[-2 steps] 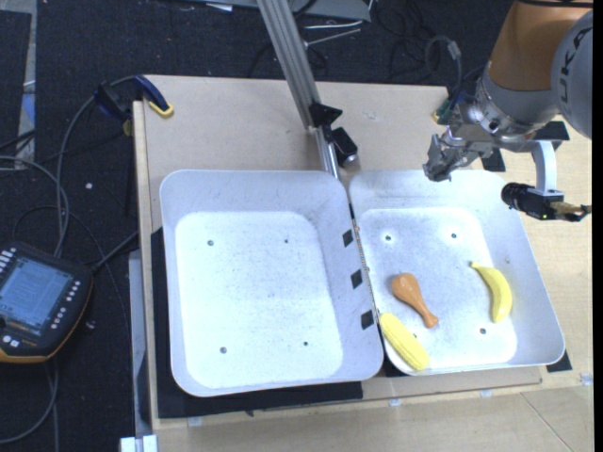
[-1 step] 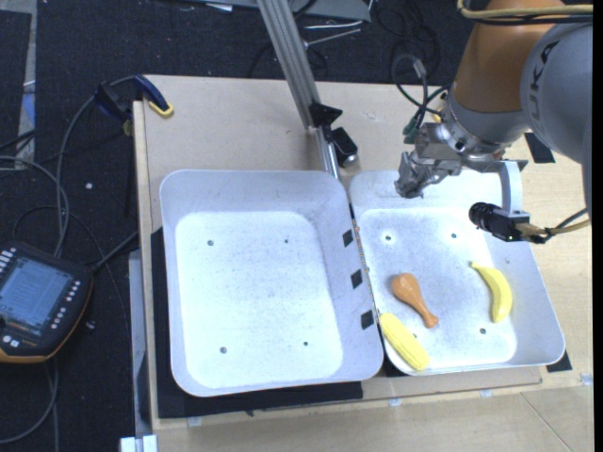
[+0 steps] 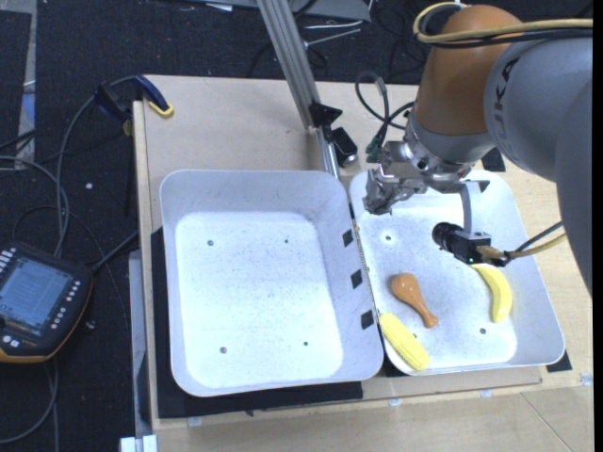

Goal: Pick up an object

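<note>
The grey arm's hand point(image 3: 384, 194) hangs low over the far corner of the shallow white plastic right bin point(image 3: 528, 252), and from here I cannot tell how it is set, nor see anything in it. The candidates lie nearer the front of that bin: an orange-brown toy drumstick point(image 3: 415, 298) mid-floor, a curved yellow banana point(image 3: 497, 292) beside it, and a yellow corn cob point(image 3: 403, 341) against the front edge, all apart, so each looks reachable alone.

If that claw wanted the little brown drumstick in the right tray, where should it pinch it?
Probably the drumstick's thin handle end, pointing toward the lower right, coming straight down from above. It lies flat in the open, apart from the corn and banana; the bulb end looks wider.
</note>
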`<state>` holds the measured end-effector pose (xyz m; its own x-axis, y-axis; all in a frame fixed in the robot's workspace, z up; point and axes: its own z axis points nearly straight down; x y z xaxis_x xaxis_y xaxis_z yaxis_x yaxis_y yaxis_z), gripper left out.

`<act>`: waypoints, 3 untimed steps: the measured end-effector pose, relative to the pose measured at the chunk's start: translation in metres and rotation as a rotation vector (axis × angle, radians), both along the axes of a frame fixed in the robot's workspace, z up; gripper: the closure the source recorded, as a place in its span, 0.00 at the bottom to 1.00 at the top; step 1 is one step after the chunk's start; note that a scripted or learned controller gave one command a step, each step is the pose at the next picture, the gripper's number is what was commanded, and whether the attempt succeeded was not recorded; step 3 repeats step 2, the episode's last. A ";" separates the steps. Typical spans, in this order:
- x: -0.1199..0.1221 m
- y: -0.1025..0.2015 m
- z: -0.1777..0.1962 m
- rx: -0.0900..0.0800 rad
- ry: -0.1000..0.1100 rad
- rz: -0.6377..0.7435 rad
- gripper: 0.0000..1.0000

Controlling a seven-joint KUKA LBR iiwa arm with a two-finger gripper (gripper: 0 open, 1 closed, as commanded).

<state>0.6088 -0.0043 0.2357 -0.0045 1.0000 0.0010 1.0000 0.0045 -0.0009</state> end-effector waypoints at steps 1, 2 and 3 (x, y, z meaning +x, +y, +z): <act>-0.029 0.048 -0.002 0.000 0.000 0.000 1.00; -0.049 0.090 -0.009 0.000 0.000 -0.001 1.00; -0.049 0.090 -0.009 0.000 0.000 -0.001 1.00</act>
